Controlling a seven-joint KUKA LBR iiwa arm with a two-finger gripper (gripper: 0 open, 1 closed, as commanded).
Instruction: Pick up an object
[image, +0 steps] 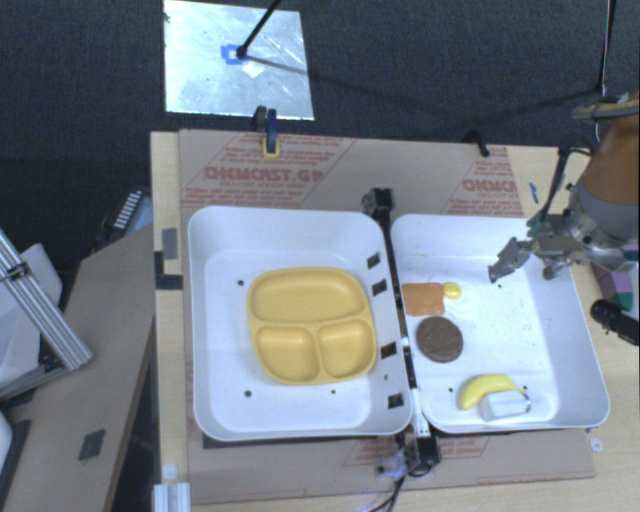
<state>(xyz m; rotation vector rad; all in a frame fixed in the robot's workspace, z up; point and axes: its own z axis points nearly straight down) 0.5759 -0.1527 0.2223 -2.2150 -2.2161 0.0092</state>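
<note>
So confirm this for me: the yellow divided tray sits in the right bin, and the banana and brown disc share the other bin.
Wrong on one point. The camera view shows the yellow divided tray in the left bin, not the right. The banana and brown disc do share the other bin.

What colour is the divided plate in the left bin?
Yellow. The divided plate, with three compartments, shows clearly in the camera view.

Yellow tray; orange slice; brown disc; yellow banana.
</note>
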